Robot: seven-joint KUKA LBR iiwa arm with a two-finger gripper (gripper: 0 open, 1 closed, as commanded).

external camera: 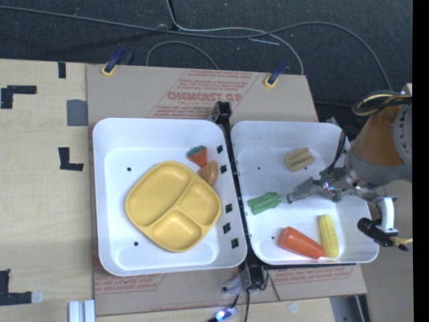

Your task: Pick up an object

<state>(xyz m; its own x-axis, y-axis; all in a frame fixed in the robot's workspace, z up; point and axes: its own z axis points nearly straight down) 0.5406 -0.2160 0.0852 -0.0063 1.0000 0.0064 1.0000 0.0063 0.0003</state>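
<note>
In the right bin (348, 134) lie a green pickle-like piece (263, 202), a tan bread piece (299, 158), an orange carrot (300, 242) and a yellow corn cob (328, 235). My gripper (299, 193) reaches in from the right and sits low over the bin's middle. Its tip is just right of the green piece, with a small gap between them. The bread lies behind it, the corn and carrot in front. Nothing shows held in the gripper.
The left bin (107, 180) holds a yellow divided plate (174, 205), with a small red-and-green toy (197, 155) and a brown piece (210, 172) at its far right corner. A black divider (234, 193) joins the bins. Cables run behind the cardboard.
</note>
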